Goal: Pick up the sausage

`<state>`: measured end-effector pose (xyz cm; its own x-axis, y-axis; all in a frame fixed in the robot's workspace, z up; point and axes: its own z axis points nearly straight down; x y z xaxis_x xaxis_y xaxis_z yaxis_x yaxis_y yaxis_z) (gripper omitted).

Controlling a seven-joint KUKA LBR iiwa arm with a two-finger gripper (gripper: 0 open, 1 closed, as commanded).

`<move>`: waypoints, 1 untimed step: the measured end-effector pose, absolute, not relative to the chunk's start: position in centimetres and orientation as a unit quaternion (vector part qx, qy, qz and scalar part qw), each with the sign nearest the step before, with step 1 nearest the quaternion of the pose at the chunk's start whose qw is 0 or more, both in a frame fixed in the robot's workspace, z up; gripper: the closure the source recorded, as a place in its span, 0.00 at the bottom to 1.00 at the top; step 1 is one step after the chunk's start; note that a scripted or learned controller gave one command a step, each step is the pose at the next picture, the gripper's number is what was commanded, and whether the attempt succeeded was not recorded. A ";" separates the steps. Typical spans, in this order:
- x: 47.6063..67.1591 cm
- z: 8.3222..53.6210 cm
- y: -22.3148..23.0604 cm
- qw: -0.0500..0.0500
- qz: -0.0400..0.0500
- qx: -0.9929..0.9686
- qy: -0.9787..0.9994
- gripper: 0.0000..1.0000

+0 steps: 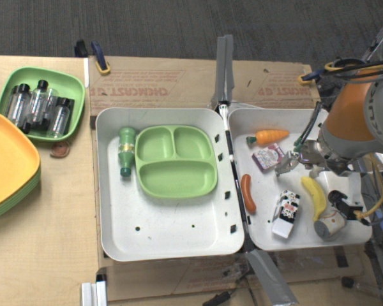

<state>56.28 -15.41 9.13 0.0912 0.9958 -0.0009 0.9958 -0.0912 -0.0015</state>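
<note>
The small reddish-orange sausage [248, 192] lay in the right white bin [345, 238], lengthways along its left wall and almost touching it, just by the divider between the two bins. That wall was my main worry, I judged: one finger coming down on the wall side might land on the rim or wedge against it and push the sausage away instead of closing round it. Its rounded, smooth skin looked likely to roll or squirt out of a pinch.

To its right stood a small black-and-white cow-patterned milk carton [286, 213], near enough to be knocked. Above lay a purple packet [267, 157] and an orange carrot [269, 136]; a yellow banana [315, 196] was further right.

My end effector [287, 164] hung over the bin beside the purple packet, well apart from the sausage, holding nothing that I could see; how far apart its fingers stood I could not tell.
</note>
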 end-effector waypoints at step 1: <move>54.8 9.1 -18.8 0.001 0.001 -0.730 -0.684 0.00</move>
